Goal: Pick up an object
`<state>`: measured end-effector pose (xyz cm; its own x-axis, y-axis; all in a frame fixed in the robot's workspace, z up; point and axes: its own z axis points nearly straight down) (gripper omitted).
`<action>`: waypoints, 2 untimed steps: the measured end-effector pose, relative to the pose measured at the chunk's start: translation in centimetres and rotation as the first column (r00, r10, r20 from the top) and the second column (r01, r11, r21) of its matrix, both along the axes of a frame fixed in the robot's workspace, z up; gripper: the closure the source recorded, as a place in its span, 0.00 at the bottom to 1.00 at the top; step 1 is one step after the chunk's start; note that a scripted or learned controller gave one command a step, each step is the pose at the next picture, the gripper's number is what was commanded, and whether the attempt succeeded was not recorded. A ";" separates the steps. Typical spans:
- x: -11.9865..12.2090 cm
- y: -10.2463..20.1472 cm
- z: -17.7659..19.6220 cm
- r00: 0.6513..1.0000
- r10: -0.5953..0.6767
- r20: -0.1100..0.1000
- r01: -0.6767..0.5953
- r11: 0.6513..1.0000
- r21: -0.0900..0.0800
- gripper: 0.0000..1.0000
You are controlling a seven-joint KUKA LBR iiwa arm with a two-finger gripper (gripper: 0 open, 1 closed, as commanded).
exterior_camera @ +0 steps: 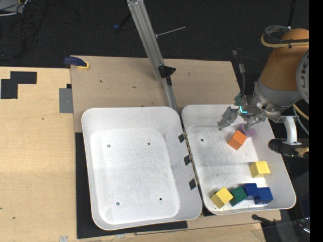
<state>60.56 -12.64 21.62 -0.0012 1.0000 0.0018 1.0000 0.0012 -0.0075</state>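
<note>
Along the far edge of the right bin (202, 116), the gripper (241, 119) is hanging over the upper part of the tray, close to the back rim and toward the right wall. Open white floor is stretching out to its left, as far as the divider where the two bins are meeting, and down through the middle of that tray. The left bin (96, 122) is lying beside it with its whole floor showing.

The arm (282, 74) is reaching in from the right, its orange band sitting above the grey wrist, the wrist tilting down and leftward toward the tray. The two fingers are standing spread apart, one pointing left and one angling down to the right, and nothing is sitting between them.

An orange block (236, 139) is resting just below the fingers, tilted on the bin floor, with a small purple piece (250, 131) just beside it and partly hidden under the right finger. Farther toward the near rim, a yellow block (259, 168) is sitting alone near the right wall. At the near edge another yellow cube (221, 197), a green block (238, 194) and a blue block (258, 192) are clustering together, touching one another, well apart from the gripper.
</note>
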 end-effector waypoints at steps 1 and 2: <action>0.1 -0.1 0.2 1.000 -0.001 0.004 0.001 1.000 -0.001 0.00; 0.7 0.5 -5.8 1.000 0.002 -0.001 -0.002 1.000 0.000 0.00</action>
